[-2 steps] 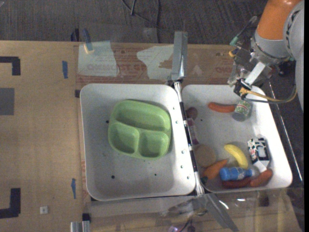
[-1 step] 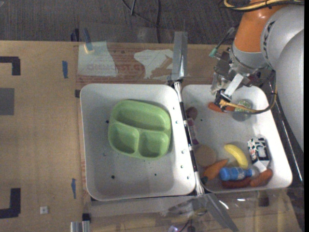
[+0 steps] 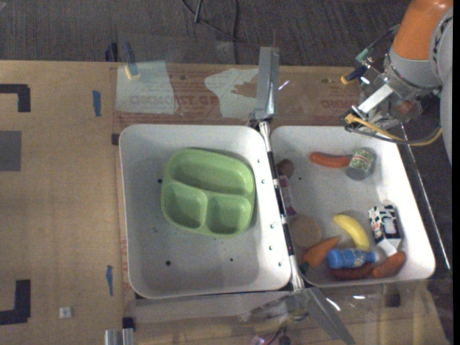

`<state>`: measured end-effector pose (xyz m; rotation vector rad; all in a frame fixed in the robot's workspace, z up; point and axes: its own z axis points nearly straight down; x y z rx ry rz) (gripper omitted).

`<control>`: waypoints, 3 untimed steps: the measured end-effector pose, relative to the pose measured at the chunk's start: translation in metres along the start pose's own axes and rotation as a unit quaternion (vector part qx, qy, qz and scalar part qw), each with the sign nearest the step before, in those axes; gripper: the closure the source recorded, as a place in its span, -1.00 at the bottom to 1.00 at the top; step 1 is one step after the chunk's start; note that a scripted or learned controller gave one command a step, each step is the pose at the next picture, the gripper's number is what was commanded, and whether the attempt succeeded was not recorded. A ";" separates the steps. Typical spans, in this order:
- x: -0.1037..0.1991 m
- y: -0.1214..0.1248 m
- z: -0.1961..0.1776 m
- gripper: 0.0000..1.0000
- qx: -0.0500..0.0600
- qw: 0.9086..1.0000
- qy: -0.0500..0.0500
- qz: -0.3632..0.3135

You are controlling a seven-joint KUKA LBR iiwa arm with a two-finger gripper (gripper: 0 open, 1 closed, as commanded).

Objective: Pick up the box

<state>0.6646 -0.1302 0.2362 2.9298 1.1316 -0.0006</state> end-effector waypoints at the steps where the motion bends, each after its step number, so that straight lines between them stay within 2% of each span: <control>1: 0.002 -0.001 -0.010 1.00 0.000 1.000 0.000 -0.003; 2: -0.057 0.034 -0.188 1.00 0.000 1.000 0.000 -0.006; 3: -0.077 0.013 -0.134 1.00 0.001 0.995 0.000 -0.096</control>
